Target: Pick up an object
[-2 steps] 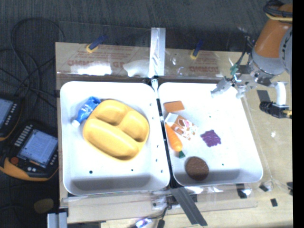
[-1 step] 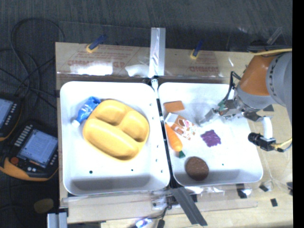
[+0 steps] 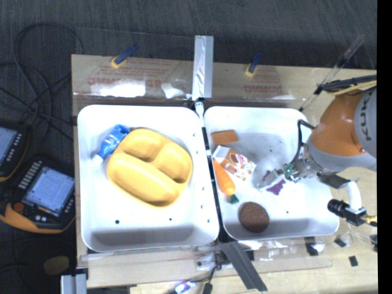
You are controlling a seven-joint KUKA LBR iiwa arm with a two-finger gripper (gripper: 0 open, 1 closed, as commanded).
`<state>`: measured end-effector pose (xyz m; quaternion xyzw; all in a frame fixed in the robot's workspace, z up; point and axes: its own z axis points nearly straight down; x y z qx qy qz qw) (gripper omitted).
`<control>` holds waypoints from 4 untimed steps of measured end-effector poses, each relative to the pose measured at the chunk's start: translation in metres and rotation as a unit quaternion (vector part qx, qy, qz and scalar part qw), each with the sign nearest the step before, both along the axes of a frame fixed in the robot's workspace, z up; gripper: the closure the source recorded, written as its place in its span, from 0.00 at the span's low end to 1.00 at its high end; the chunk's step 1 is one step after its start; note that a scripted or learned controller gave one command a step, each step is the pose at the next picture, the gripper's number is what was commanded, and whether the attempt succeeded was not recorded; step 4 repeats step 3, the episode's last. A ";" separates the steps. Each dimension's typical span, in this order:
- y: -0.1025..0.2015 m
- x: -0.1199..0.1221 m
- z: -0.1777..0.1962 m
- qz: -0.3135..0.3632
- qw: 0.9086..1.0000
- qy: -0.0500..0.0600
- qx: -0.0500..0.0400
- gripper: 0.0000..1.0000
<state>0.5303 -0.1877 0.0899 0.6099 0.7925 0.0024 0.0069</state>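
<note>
My gripper [image 3: 270, 178] is low in the right bin [image 3: 318, 222], near its middle, and the arm [image 3: 337, 133] reaches in from the right. A small purple piece [image 3: 275, 189] lies just below the gripper tip, very close to it. Left of the gripper are a small printed carton [image 3: 236, 163], an orange carrot-shaped piece [image 3: 223, 177] and a flat brown block [image 3: 224, 136]. A dark brown round object [image 3: 253, 216] rests near the bin's front wall.
The left bin [image 3: 92, 225] holds a big yellow bun-shaped object [image 3: 149, 166] with a blue wrapper [image 3: 111, 139] at its upper left. A ridge divides the two bins [image 3: 209, 182]. A black fitting [image 3: 346, 210] sits beyond the right bin's front right corner.
</note>
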 end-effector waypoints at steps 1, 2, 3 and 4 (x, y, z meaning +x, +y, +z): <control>-0.031 0.012 0.050 0.156 0.988 0.008 0.001 0.00; 0.036 0.006 0.000 0.079 0.997 0.000 -0.001 0.00; 0.052 -0.046 0.030 0.201 0.980 0.008 0.002 0.00; 0.052 -0.046 0.030 0.201 0.980 0.008 0.002 0.00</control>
